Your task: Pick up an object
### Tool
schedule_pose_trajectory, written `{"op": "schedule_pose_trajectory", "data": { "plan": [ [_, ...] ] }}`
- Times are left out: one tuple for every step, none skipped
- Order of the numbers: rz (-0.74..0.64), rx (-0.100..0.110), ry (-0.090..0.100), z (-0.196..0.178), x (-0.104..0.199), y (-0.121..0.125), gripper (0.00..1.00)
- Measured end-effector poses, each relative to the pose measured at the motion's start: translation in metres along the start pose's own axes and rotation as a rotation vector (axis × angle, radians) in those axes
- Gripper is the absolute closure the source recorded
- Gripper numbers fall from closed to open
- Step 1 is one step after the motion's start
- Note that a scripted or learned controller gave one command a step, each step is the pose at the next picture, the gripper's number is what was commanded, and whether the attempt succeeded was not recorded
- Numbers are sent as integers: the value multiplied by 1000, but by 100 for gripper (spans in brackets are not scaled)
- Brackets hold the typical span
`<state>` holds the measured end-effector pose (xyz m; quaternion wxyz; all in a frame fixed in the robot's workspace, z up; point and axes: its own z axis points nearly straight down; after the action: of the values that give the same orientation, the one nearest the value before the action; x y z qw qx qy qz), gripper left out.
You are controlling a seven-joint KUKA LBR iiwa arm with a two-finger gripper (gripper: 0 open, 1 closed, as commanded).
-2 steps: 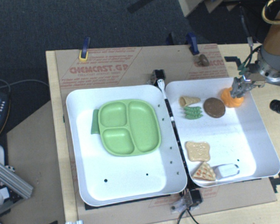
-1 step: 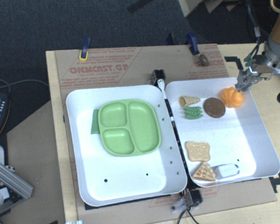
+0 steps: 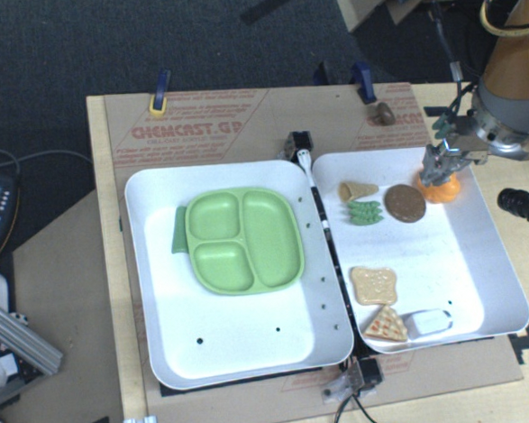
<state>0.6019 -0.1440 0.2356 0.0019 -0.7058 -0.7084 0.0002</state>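
Reaching in from 3 o'clock, the gripper stood low over the orange object at the 1 o'clock corner of the right bin, and I could not tell how it was set. Just beside, toward 9 o'clock, lay a brown round patty, then a green piece. At 6 o'clock lay toast and a pizza slice. The left bin carried 1 green divided tray.
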Motion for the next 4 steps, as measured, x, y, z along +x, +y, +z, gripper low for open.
{"op": "schedule_pose_trajectory", "data": {
  "plan": [
    [1, 2, 0, 11, 42, -31, 100],
    [-1, 2, 1, 13, 97, -61, 100],
    [0, 0, 0, 13, 129, -59, 100],
    [5, -1, -1, 4, 111, -68, 100]
  ]
}}
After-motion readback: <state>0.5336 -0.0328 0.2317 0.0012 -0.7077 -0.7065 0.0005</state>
